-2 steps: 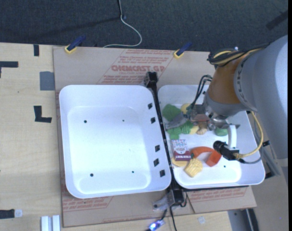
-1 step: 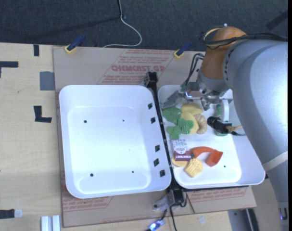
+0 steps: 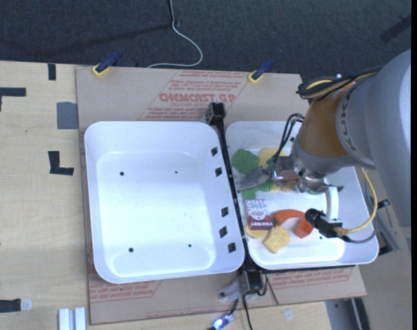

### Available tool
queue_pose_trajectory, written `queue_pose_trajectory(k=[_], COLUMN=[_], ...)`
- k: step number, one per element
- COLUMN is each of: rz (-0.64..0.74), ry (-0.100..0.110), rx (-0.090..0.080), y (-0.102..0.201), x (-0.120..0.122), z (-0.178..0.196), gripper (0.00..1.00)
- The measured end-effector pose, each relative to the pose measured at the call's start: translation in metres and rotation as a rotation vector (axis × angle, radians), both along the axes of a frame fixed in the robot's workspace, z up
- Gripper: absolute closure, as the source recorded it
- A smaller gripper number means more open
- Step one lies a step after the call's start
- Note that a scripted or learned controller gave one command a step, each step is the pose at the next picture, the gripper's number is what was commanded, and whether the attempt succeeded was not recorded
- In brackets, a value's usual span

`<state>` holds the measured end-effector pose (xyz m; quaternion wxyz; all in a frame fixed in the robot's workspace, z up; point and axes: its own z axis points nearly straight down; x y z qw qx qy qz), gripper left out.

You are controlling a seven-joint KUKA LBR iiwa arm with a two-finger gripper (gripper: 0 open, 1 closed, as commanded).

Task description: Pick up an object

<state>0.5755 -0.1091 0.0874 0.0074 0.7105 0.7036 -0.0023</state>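
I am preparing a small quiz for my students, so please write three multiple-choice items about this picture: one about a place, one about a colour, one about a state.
1. In which bin do the small objects lie?
A. the left bin
B. the right bin
C. both bins

2. What colour is the object nearest the far end of the divider between the bins?
A. green
B. blue
C. black

3. Where is the gripper?
A. over the left bin
B. outside both bins
C. low inside the right bin, among the objects

Answers:
1 B: the objects lie in the right bin, beside the left bin.
2 A: the green object lies there.
3 C: the gripper is low beside the green object.
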Motion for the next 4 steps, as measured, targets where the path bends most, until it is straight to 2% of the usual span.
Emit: queue_pose_trajectory(k=[1,2,3,4], rz=[0.007,0.005,0.014,0.008], ry=[0.01,0.014,0.004,0.013], rx=[-0.001,0.012,0.013,0.014], y=[-0.001,-0.031,-0.009,-0.02], x=[0.072,0.004,0.068,-0.003], z=[-0.004,-0.004,-0.003,-0.004], gripper=[0.0,0.0,0.0,0.0])
